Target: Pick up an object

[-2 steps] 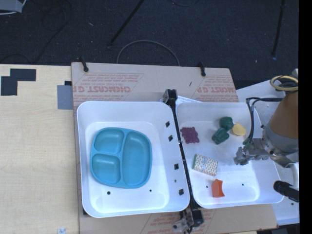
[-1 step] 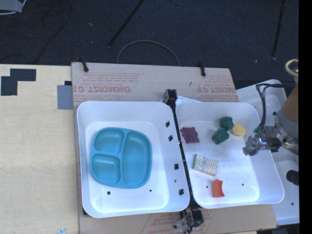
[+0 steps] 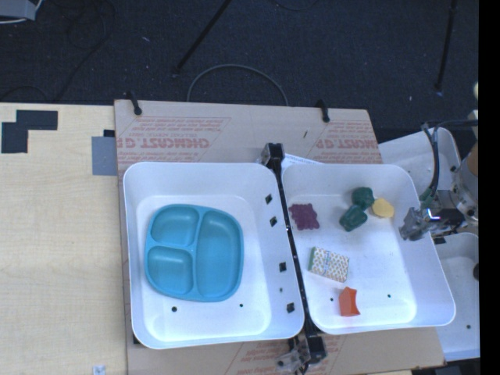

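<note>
Tool (image 3: 414, 226) at right bin (image 3: 391, 319) rim, small and blurred — grip state unreadable, arm (image 3: 469, 170) cut off by frame edge.

Left bin (image 3: 141, 209) has a blue divided plate (image 3: 194, 251) sitting in it, and the right bin (image 3: 406, 307) holds a purple piece (image 3: 304, 216), two dark green things (image 3: 358, 208) touching each other, a yellow blob (image 3: 383, 208) just beside them, a patterned white packet (image 3: 329, 264) and an orange block (image 3: 348, 301). The gripper (image 3: 416, 225) sits over the right bin's right rim, well apart from the orange block and nearest the yellow blob.
</note>
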Tool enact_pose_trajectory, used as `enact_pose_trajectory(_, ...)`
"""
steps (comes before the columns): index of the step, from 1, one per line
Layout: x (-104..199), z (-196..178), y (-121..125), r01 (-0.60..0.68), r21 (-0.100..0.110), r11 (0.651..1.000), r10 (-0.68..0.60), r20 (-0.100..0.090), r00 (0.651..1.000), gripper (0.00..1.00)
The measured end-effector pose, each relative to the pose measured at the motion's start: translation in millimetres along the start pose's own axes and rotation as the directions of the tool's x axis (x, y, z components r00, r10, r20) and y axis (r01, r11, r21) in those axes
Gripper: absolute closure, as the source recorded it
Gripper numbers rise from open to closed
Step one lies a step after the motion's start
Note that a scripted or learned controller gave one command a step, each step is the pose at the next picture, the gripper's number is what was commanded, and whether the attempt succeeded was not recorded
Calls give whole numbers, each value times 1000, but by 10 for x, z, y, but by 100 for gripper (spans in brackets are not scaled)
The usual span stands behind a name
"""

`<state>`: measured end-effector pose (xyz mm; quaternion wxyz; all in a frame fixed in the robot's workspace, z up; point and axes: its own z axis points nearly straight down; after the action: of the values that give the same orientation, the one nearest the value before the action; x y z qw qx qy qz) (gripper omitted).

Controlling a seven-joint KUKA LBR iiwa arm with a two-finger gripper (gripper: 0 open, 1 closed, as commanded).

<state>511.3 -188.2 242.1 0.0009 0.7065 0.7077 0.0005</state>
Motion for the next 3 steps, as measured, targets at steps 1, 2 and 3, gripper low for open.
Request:
enact_pose_trajectory(1, 537, 101, 37, 3, 5, 1000, -3, -3, 1000, 100)
enact_pose_trajectory(2, 1036, 220, -15, 2, 7, 1000, -2, -4, 1000, 100)
enact_pose_trajectory(3, 1627, 246, -6, 2, 7, 1000, -2, -3, 1000, 100)
